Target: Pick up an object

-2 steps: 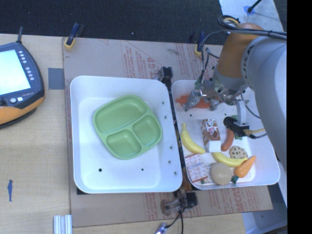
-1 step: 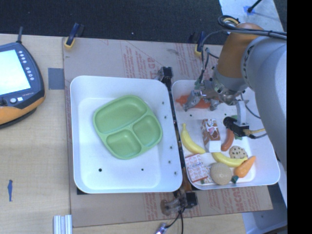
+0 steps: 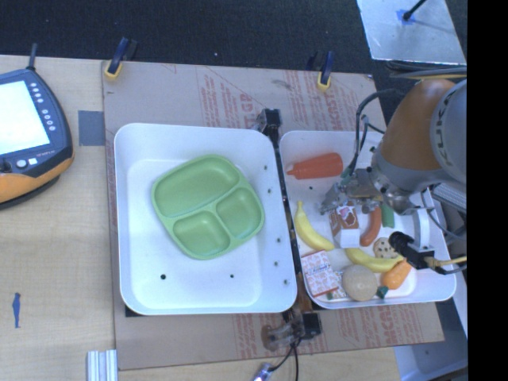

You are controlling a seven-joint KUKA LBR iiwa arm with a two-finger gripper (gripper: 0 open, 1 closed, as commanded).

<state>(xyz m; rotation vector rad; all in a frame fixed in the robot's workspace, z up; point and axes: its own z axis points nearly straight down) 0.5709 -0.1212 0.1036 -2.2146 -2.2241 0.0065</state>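
Several toy foods lie crowded in the right bin [image 3: 311,144], and the gripper [image 3: 355,194] is low over the middle of them, near a small brown-and-white packet [image 3: 345,222] and a red sausage [image 3: 371,228]. Which one is the target I cannot say for sure; the packet is closest under the tool. Whether the gripper is open or closed cannot be told, bc the wrist and arm [image 3: 421,133] cover it from above. Nothing is seen held.

Step in hand, as I judge it: the descent/approach for a grasp, lift not yet done. Next move needs the tool to settle on one item only, w/o catching its neighbours, then to close and rise straight up. Risk: items are touching, so a push may just shift them.

The packet's long axis runs approx. up-down in the view, a bit tilted. The sausage beside it is slanted, top end toward the right. Left of the packet is a banana [image 3: 308,228], curved, long axis also near up-down. A second banana [image 3: 373,260] lies near left-right below. An orange-red bottle [image 3: 316,166] lies left-right at the bin's far side, well apart from the tool. Near the front edge are a red-white carton [image 3: 317,274], a pale round item [image 3: 359,282] and a carrot [image 3: 397,275].

The left bin [image 3: 135,213] bears a green divided plate [image 3: 208,205].
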